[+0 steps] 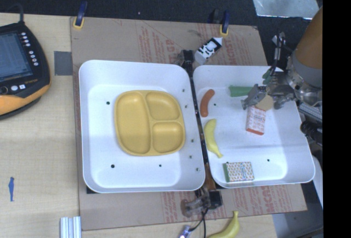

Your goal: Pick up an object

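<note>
The arm [311,45] shows a broad orange band above a grey wrist. Below the wrist, the claw [267,98] is dull grey metal with angular, jointed fingers [252,97], and thin dark cables run up beside the wrist.

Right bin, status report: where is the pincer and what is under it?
Pincer low in right bin, fingers spread. Red-and-white packet just below it, not gripped. Green piece beside, sausage and banana further off.

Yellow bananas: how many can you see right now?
2. One yellow banana lies at the right white bin's left side, below the sausage. Another banana lies on the cardboard beneath that bin.
</note>
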You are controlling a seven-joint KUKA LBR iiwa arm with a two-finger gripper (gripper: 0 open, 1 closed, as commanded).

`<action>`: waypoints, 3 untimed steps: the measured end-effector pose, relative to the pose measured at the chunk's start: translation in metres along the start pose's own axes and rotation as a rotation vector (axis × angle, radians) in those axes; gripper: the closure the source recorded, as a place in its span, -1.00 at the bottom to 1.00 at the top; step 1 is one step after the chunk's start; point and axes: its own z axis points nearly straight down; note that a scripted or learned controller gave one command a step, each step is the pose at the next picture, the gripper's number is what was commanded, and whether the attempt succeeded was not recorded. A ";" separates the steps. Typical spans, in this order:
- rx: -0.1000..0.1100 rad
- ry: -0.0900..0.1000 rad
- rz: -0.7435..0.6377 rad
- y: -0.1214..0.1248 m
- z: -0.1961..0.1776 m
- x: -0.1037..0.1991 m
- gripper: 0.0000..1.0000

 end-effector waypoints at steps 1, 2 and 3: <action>0.002 -0.002 0.000 0.029 0.081 -0.049 -1.00; 0.001 -0.001 -0.001 0.022 0.131 -0.050 -1.00; -0.004 0.000 0.002 0.087 0.105 -0.050 -1.00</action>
